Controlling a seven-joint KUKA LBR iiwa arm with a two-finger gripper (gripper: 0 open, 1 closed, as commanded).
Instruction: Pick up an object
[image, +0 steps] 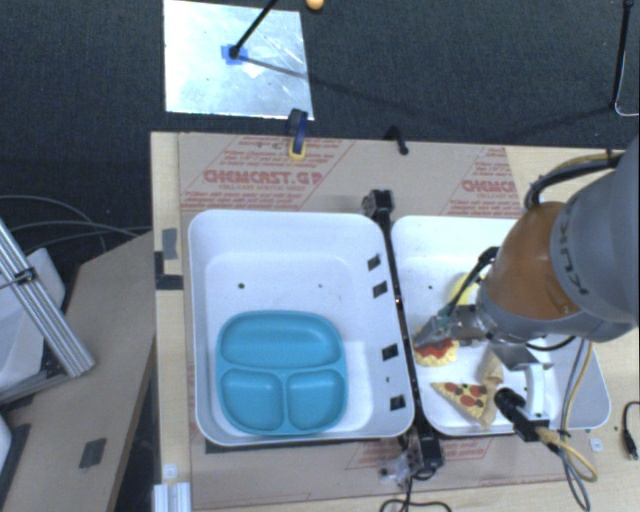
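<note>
Left bin (270, 235): white, shallow, sits on cardboard sheet (260, 170) w/ red print. Holds 1 item, a teal divided tray (282, 385), three compartments, lying flat in the near half, close to the front wall. Far half of the floor is bare white.

Divider: black strip w/ clips (392, 320) runs btwn the 2 bins, front to back.

Right bin (425, 250): white, just beside left bin, walls nearly touching. Mostly covered by the arm.

Contents, right bin: toy pizza slice (464, 396) flat near front wall, point aimed toward the divider, crust toward the right. A red-and-yellow toy food piece (437, 351) just behind it, kind unclear. A yellow item (461, 290) farther back, mostly hidden by the arm, can't tell what.

Gripper (443, 328): low over right bin, dark, right at the red-and-yellow piece, pointing toward the divider. Whether it touches or pinches that piece: can't tell; too small and dark to see.

Arm (570, 260): comes in from right, big grey link w/ orange band over the bin's right half, wrist bent down and left toward the bin floor. Cables loop off its near side, past the bin's front right corner.

Beyond the bench: shiny metal plate (238, 58) on dark floor, behind left bin.
</note>
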